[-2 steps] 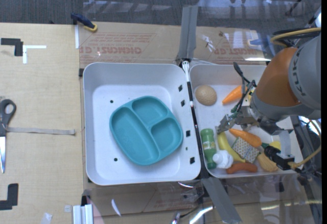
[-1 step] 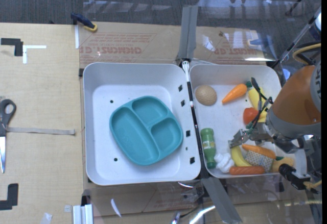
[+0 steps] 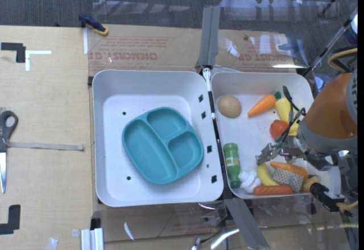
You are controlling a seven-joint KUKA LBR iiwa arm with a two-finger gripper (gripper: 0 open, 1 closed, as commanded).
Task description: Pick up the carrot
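The carrot (image 3: 261,105), orange with a green top, lies at the back of the right bin (image 3: 248,87), pointing left towards a tan egg-shaped toy (image 3: 229,106). My gripper (image 3: 274,152) hangs low over the front right part of that bin, above a pile of toy foods. It is well in front of the carrot and apart from it. The arm's orange band (image 3: 335,112) covers the bin's right side.
Near the gripper lie a red toy (image 3: 278,127), a yellow toy (image 3: 282,110), a banana (image 3: 264,175), a waffle-like piece (image 3: 288,172) and a red sausage (image 3: 273,190). A green bottle (image 3: 231,163) lies by the divider. The left bin (image 3: 108,129) holds a teal sectioned plate (image 3: 162,144).
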